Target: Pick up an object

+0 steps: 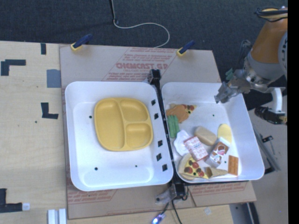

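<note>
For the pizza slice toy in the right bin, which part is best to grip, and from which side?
Probably the pizza slice is best taken across its narrow, pointed upper end, coming straight down from above. It lies flat against the bin's near-left corner, so the walls block a side approach, and the wide crust end touches other toys. The gripper is at the far rim.

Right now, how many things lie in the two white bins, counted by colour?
Yellow: 3, the plate, the banana, the pizza slice
Green: 1
Orange or brown: 2
Beige: 1
White packets: 3
Total: 10
</note>
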